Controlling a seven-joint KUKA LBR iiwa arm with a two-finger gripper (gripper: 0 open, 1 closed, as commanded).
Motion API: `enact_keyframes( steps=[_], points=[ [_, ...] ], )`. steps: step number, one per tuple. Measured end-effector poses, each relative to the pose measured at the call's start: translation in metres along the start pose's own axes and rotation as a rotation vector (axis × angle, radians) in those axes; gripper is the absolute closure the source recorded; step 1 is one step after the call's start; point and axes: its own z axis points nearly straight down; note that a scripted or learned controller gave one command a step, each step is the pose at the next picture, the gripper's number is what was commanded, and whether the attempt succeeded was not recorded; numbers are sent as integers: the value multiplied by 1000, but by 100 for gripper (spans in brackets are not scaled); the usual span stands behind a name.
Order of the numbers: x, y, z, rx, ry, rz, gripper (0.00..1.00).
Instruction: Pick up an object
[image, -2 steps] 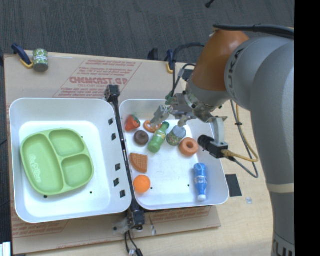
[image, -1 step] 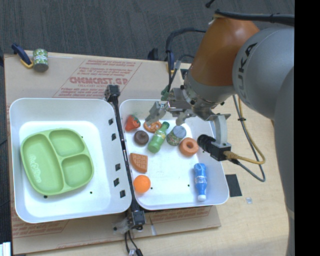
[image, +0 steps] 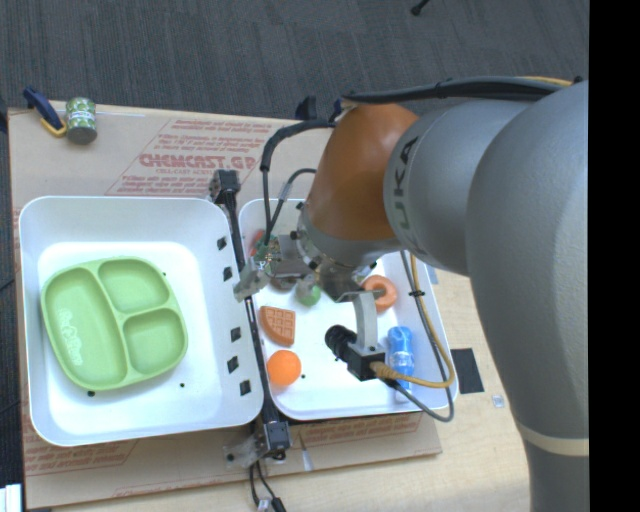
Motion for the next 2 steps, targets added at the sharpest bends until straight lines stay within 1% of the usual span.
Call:
enact_keyframes(
  steps=[1, 2],
  points=[
    [-109, -23, 47, -1, -1, 3, 0],
    [-171, -54, 123, -1, 1, 1, 0]
  ],
)
